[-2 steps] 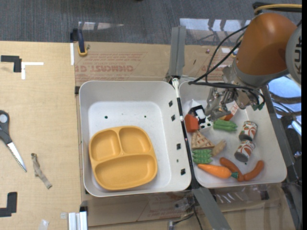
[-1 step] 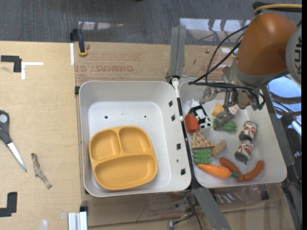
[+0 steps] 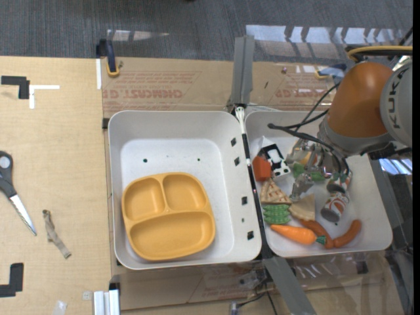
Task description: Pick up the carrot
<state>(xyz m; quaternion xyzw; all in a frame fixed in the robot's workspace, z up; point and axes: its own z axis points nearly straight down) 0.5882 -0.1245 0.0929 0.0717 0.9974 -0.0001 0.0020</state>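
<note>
End effector above toy clutter; carrot beside sausage

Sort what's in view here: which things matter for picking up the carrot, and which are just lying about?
Belongs to the job:
- carrot, near the front of the right bin
- hand, above the toys in that bin

Just lying about:
- yellow divided plate in the left bin
- sausage, pea pod and can near the carrot
- scissors on the bench
</note>
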